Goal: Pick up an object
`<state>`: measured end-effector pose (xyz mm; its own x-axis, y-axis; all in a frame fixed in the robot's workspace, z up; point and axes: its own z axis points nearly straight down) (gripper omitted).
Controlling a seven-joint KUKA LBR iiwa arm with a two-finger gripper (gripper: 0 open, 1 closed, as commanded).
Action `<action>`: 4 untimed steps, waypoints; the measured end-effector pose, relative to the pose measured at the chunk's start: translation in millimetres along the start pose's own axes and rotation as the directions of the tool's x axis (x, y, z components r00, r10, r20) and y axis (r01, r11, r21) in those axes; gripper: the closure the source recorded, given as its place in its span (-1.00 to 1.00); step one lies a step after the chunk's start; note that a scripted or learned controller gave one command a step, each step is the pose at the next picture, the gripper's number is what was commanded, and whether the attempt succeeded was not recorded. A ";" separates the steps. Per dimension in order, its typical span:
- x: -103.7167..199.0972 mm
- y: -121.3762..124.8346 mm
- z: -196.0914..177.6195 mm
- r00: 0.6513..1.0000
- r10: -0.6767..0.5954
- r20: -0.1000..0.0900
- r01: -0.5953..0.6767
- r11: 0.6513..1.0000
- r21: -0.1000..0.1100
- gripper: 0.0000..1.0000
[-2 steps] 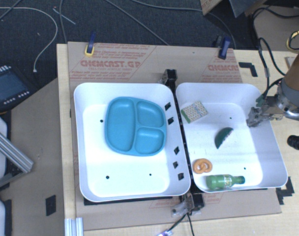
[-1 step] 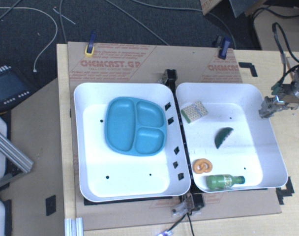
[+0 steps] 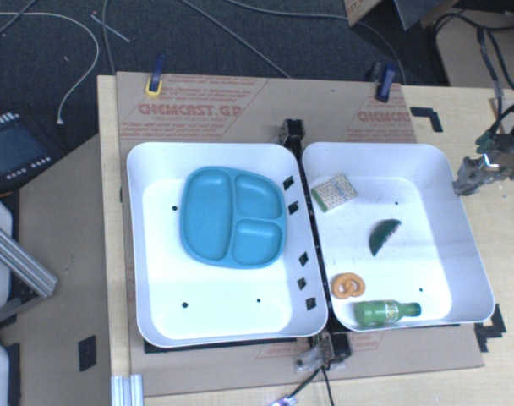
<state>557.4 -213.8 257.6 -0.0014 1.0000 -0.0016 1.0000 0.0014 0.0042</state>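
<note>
Two white bins sit side by side on the table (image 3: 460, 337), on a sheet of printed cardboard (image 3: 240, 100) pinned at the far edge by two clamps, one blue and yellow (image 3: 156, 76), one blue (image 3: 385, 81). The left bin (image 3: 155, 311) holds one thing, a blue plate (image 3: 233, 217) with three compartments, lying flat toward the bin's far side. The right bin (image 3: 468, 277) holds four things: a green-patterned pad (image 3: 334, 192) near its far left corner, a dark green wedge (image 3: 383, 235) about mid-bin, an orange pretzel (image 3: 348, 286) near the left wall toward the near side, and a green bottle (image 3: 386, 312) lying on its side along the near wall, cap toward the right. The pretzel and bottle lie just beside each other; the pad and wedge stand apart from everything else, with nothing over them. The gripper (image 3: 475, 174) sits at the right bin's far right corner, over the rim or just outside it, well apart from all four things and touching none. It looks bare, though it is small and cluttered here, and I cannot tell whether it is spread or closed. Loose cables (image 3: 71, 24) trail over the dark floor beyond the table's far edge.
</note>
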 end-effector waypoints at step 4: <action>201.6 31.2 13.5 1.000 -0.005 -0.004 0.005 1.000 0.001 1.00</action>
<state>588.4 -12.2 243.9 -0.0063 1.0000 0.0021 1.0000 0.0063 0.0029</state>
